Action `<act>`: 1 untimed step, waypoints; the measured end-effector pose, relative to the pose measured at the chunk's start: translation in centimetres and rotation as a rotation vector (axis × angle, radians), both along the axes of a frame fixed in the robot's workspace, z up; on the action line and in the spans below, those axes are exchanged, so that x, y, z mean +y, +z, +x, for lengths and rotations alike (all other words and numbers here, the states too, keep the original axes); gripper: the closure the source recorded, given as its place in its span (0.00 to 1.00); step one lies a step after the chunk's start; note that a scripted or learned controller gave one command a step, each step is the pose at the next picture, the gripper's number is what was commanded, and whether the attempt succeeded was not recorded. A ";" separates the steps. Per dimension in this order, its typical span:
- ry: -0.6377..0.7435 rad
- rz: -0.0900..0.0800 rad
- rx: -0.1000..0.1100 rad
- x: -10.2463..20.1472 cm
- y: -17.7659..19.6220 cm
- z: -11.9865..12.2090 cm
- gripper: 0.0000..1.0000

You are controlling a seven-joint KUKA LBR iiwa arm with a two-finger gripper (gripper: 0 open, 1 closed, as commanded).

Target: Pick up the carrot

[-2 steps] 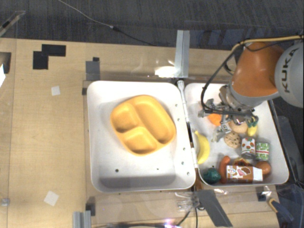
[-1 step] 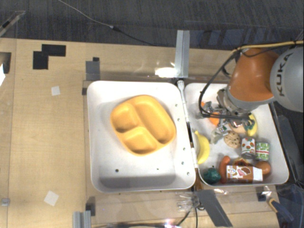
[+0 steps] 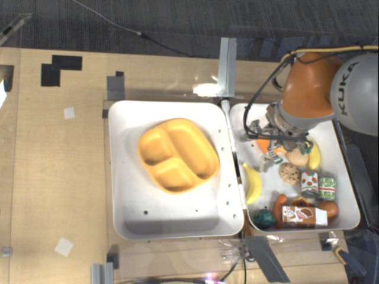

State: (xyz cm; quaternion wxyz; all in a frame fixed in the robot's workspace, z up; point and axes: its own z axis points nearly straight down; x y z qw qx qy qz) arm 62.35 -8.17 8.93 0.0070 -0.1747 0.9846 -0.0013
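Gripper over the carrot, right bin

We see the gripper (image 3: pixel 273 148) low in the right bin (image 3: pixel 349 188), just above the carrot (image 3: pixel 263 145) — near a cookie (image 3: pixel 289 172); whether it's clenched, we cannot tell.

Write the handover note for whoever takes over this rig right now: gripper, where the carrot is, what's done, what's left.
Gripper: low in the upper part of the right bin, right over the carrot; the wrist hides whether it is open or shut.
Carrot: an orange piece shows at the gripper, apparently lying on the bin floor. No grasp visible.
Nearby in that bin: cookie, banana, two small cans, a flat packet.
Left bin: holds a yellow divided tray, not part of this job.
Done: arm positioned at the carrot.
Left: confirm the grip, then lift the carrot.
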 end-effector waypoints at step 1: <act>0.002 0.000 -0.010 0.1 1.4 0.3 1.00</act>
